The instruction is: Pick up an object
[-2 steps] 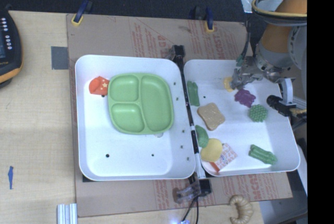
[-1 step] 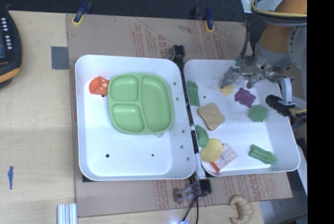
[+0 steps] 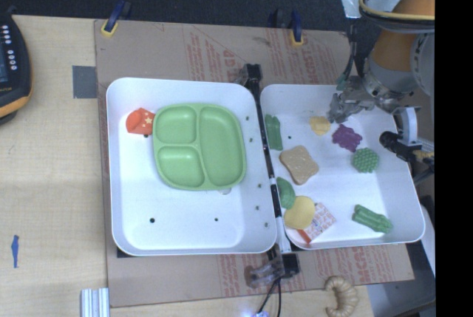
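Gripper (image 3: 341, 110) is hovering just beside small yellow piece (image 3: 320, 125); its spread is unclear. Piece is looking light, rigid, best pinched across its sides.

We count two white bins, left bin (image 3: 118, 182) and right bin (image 3: 403, 230). In the left one: one green divided plate (image 3: 199, 145), one red piece with a star (image 3: 139, 121). In the right one: four green items (image 3: 273, 132) (image 3: 365, 159) (image 3: 372, 218) (image 3: 285, 191), two yellow items (image 3: 320, 125) (image 3: 299, 213), one purple piece (image 3: 346, 137), one tan toast slice (image 3: 298, 164), one red-and-white packet (image 3: 319, 222).
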Controlling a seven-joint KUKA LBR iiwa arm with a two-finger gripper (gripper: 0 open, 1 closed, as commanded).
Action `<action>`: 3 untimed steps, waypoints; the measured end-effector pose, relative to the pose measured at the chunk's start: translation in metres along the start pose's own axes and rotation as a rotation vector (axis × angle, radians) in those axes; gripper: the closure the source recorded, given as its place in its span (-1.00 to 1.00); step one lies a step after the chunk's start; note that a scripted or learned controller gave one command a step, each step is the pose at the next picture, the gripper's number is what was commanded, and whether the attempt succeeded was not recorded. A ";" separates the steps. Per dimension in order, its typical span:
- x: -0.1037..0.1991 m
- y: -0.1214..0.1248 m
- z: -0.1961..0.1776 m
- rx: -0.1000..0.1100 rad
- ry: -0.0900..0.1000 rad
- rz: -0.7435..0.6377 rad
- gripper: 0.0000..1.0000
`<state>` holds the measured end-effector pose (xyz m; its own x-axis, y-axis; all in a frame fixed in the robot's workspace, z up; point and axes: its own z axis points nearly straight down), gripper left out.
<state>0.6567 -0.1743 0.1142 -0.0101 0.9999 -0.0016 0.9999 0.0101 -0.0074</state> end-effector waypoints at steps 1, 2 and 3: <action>0.000 0.000 0.001 0.001 0.000 -0.001 -1.00; -0.020 -0.038 0.023 -0.001 0.001 0.007 -1.00; 0.021 -0.002 0.022 -0.008 0.000 0.001 -1.00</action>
<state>0.6545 -0.1531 0.0926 -0.0094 1.0000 -0.0012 1.0000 0.0094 0.0002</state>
